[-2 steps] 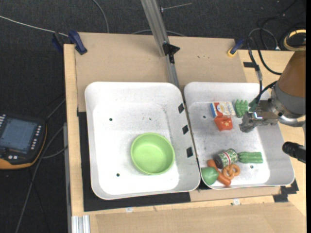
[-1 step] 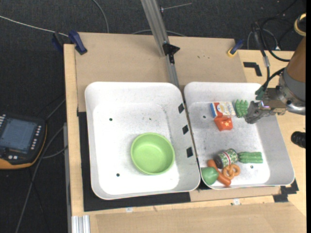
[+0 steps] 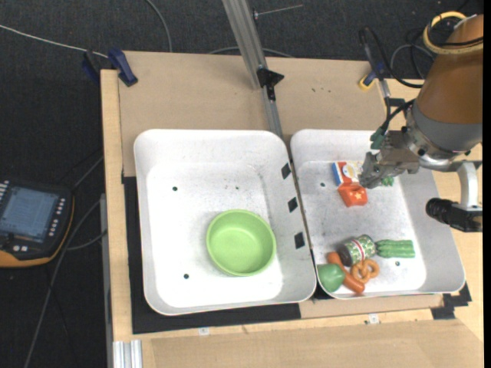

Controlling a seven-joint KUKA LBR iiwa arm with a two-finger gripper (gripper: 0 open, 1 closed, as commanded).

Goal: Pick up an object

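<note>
two white bins [image 3: 153,175], one green bowl [image 3: 241,241], one red toy [image 3: 354,196]

claw [image 3: 371,176] over r bin [image 3: 430,278] | red toy [image 3: 354,196] just below | green bowl [image 3: 241,242] in l bin [image 3: 165,171]

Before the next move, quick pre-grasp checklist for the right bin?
1. Pincer over right white bin: ok.
2. Target nearby: small red block sits just lower left of it: ok.
3. Red block free of neighbours: touches or overlaps the white-blue-red packet: not ok.
4. Pincer opening state: cannot tell.
5. Anything already held: cannot tell.
6. Green ribbed toy and clutter pile at the bin's near edge lie apart from the target: ok.
</note>
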